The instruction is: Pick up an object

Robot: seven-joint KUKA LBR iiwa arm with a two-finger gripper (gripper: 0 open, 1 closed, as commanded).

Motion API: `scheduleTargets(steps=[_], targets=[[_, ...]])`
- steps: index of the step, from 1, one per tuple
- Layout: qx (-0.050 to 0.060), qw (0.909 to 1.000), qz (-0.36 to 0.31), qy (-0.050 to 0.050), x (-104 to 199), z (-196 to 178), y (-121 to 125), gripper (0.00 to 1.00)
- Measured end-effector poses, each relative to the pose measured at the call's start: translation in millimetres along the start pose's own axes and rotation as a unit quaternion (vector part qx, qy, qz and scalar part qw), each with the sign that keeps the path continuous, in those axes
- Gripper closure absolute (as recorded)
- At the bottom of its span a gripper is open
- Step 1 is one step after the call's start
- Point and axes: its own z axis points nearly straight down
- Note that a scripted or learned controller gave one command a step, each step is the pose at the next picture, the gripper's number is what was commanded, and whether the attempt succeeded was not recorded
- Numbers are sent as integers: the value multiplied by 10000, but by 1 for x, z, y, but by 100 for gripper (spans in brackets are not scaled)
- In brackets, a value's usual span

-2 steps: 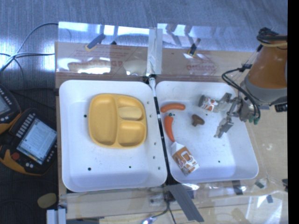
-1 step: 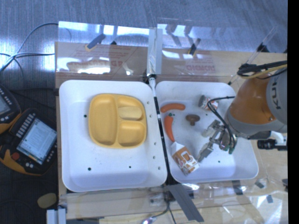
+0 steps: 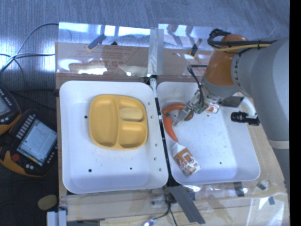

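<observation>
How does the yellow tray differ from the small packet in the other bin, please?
The yellow tray is large, plain and divided into three compartments; the packet is small, orange and white with printing. The tray lies in the left bin, far from the gripper; the packet lies in the right bin, nearer to it. Both rest on a bin floor, ungrasped.
</observation>
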Motion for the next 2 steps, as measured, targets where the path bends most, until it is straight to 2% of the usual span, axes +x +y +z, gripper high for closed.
scheduleTargets(steps=[1,2], targets=[[7,10000,-13,-41,-2,-12,1,100],[27,9999,97,37,59,-98,38,100]])
